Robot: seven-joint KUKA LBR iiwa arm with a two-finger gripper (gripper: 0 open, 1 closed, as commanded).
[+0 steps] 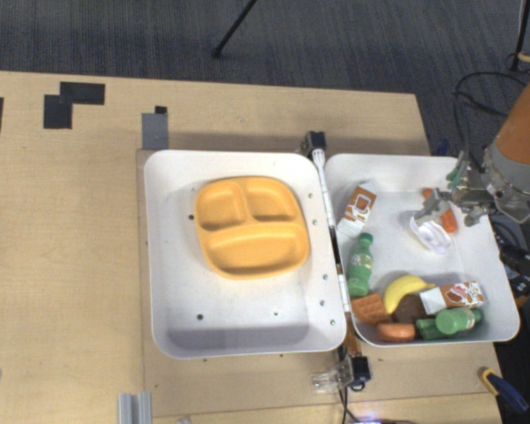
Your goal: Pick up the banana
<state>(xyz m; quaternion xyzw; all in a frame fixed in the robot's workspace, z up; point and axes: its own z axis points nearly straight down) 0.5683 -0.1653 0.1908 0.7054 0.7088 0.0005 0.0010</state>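
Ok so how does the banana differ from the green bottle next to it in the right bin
The banana is yellow and curved; the green bottle is green, straight, with a white label.
The bottle lies lengthwise against the bin's left wall, pointing up the view; the banana lies crosswise near the bin's lower end.
The banana is crowded by a brown piece and a small carton; the bottle has open bin floor on its right.
Both lie flat in the right bin.

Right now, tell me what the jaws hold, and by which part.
Cannot be told: the gripper sits over a clear wrapper in the right bin. The banana lies untouched.
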